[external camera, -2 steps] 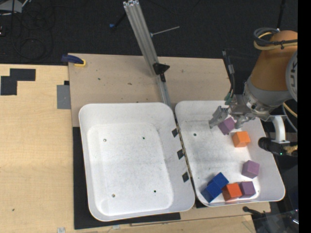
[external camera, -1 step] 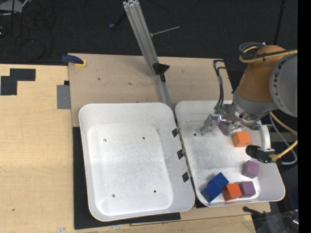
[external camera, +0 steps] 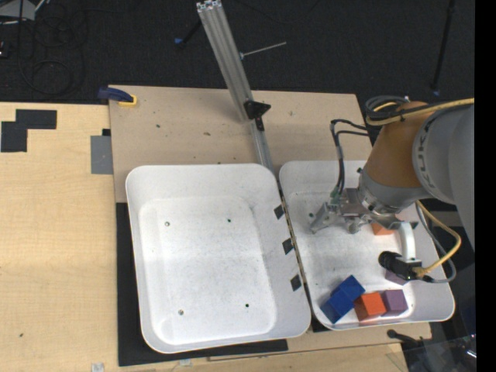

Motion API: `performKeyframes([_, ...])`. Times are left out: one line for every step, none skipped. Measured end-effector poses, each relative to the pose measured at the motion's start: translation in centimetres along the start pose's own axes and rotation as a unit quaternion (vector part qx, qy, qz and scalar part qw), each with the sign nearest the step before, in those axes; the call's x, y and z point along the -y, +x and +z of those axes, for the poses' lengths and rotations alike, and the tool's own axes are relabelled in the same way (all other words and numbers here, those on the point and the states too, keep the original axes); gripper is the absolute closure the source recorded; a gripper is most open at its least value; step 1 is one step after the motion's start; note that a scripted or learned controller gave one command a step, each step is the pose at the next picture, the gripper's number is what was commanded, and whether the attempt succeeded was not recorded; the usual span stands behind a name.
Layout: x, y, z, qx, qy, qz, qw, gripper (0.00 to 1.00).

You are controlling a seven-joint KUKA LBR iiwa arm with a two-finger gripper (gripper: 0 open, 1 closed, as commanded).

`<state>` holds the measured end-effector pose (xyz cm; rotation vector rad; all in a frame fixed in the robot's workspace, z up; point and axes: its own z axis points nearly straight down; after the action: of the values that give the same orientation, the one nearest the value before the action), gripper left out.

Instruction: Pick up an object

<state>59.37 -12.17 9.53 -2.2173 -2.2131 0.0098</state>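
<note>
The right bin (external camera: 310, 180) holds three blocks along its near edge: a blue block (external camera: 342, 298), an orange block (external camera: 371, 305) and a purple block (external camera: 395, 301), lying close together. A small orange piece (external camera: 381, 227) peeks out from under the wrist. My gripper (external camera: 335, 217) hangs low over the middle of the right bin, well behind the three blocks and just left of the orange piece. The grey and orange arm (external camera: 403, 161) covers the bin's far right part. I see nothing held in the gripper.
The left bin (external camera: 155, 208) sits beside the right one, with black clips (external camera: 285, 245) along the shared rim. A slanted metal rail (external camera: 229, 60) rises behind the bins. Cables (external camera: 434, 266) loop off the wrist over the right bin's right side.
</note>
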Motion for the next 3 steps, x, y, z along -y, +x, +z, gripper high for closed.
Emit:
performKeyframes([-0.1, -0.2, -1.4, 0.000, -0.003, 0.004, 1.0000, 1.00])
performKeyframes([0.0, -0.9, -7.6, 0.001, -0.007, 0.003, 1.0000, 1.00])
performKeyframes([-0.2, -1.8, -12.2, 0.001, -0.007, 0.003, 1.0000, 1.00])
